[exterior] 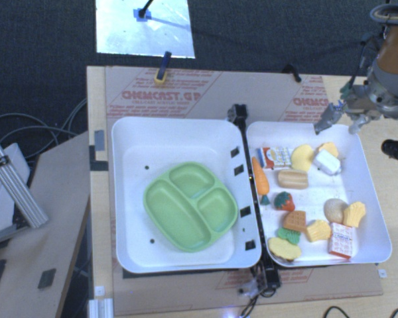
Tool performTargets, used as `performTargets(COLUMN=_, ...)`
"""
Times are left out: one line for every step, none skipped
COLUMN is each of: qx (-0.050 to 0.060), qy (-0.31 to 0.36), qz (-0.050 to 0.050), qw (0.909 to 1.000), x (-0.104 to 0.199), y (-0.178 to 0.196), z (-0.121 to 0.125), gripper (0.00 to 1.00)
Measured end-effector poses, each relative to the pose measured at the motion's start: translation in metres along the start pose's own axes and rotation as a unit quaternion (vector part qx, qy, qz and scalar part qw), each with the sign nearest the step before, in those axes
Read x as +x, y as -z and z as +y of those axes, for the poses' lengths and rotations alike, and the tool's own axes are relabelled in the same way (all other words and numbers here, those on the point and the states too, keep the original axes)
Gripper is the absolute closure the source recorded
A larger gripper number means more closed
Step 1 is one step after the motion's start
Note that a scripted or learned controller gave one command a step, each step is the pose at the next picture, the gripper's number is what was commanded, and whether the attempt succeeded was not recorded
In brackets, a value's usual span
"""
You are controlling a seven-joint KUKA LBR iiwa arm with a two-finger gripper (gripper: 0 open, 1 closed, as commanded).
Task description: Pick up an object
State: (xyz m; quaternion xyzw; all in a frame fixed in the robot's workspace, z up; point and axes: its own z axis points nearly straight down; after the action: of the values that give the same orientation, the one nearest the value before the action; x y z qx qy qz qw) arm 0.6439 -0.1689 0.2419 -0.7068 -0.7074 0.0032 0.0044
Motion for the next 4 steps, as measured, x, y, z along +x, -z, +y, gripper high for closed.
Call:
performTargets(qx=-0.006, qy=0.001, qz=-0.001, qw=1.0000, x=0.001, y=0.009, z=0.002, gripper=0.00)
performTargets(qx=-0.005, qy=0.000, qz=-0.001, qw=1.0000, x=-0.006, y=-0.038, z=0.008, gripper=0.00)
performTargets(qx=-0.005, qy=0.000, qz=-0.001, qw=1.0000, x=-0.011, y=-0.098, z=0.013, gripper=0.00)
performTargets(qx=-0.006, qy=0.001, qz=-0.001, qw=1.0000, x=-0.011, y=-0.149, z=0.014, gripper=0.00)
